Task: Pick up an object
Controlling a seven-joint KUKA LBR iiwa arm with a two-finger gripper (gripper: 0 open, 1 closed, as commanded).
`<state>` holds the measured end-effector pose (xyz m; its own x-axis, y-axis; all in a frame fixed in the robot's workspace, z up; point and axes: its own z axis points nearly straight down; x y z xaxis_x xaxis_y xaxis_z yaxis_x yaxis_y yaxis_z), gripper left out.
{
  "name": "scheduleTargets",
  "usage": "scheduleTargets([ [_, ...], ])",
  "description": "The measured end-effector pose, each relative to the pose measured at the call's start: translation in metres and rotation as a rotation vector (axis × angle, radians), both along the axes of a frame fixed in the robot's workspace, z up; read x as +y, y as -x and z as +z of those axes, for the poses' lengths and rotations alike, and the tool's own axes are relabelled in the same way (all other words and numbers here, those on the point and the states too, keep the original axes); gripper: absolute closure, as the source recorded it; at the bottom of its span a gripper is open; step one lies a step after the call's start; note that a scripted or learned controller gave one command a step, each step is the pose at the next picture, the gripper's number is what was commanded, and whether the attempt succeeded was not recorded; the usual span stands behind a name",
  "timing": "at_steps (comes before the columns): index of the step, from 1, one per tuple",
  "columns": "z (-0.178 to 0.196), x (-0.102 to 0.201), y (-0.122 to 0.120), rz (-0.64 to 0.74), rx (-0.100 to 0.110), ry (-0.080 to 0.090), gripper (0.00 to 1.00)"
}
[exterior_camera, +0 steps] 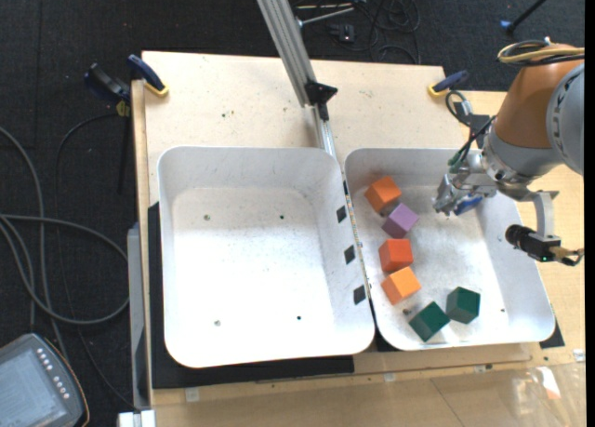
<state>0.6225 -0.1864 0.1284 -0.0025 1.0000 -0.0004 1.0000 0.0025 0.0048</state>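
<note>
Arm: the grey arm with its orange band is seen reaching in from the right, bent down over the right bin.
End effector: the end effector is held low inside the right bin, over its upper middle area; how far it is opened cannot be told, and nothing is seen held in it.
Upper orange block: an orange block is seen near the top of the right bin, to the left of the end effector and apart from it.
Purple block: a purple block is placed just below and right of that orange block, the nearest block to the end effector.
Red-orange block: a red-orange block lies below the purple one.
Lower orange block: a second orange block lies just beneath it, touching or nearly so.
Green blocks: two dark green blocks are set side by side near the bin's front edge.
Left bin: the left bin is set beside the right one on the worktop.
Clamps: blue and yellow clamps are fixed at the worktop's far corners.
</note>
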Motion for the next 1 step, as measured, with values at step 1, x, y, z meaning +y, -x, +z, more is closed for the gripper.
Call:
scheduleTargets([
  [1,0.0435,-0.0003,0.0015,0.0,-0.001,0.002,1.0],
])
